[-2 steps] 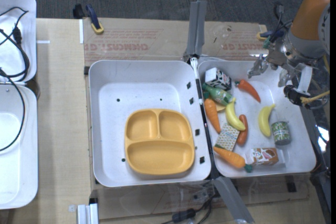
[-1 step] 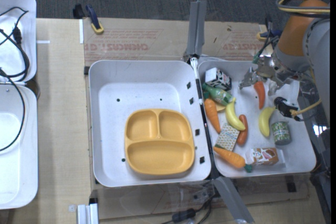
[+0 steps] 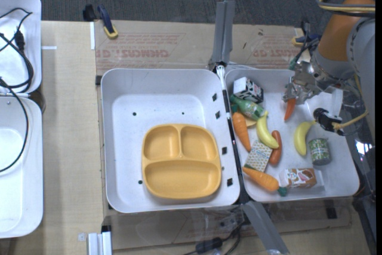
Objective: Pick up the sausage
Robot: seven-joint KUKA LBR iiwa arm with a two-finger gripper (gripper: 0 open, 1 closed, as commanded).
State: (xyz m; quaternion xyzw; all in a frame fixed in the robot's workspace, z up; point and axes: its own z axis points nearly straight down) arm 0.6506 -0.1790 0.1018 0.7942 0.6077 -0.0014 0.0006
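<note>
Sausage (image 3: 275,148) well below pincer (image 3: 293,94)

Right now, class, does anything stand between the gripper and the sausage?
Nothing covers the sausage, but a banana lies against it, and a small orange-red piece sits right below the gripper.

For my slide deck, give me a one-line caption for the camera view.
Gripper lifts a small orange-red piece above the right bin; sausage lies beside the banana.

Robotics lab: wooden bench (image 3: 65,128), two white bins (image 3: 113,146), toy food, loose cables (image 3: 15,63), clamp (image 3: 106,21).
</note>
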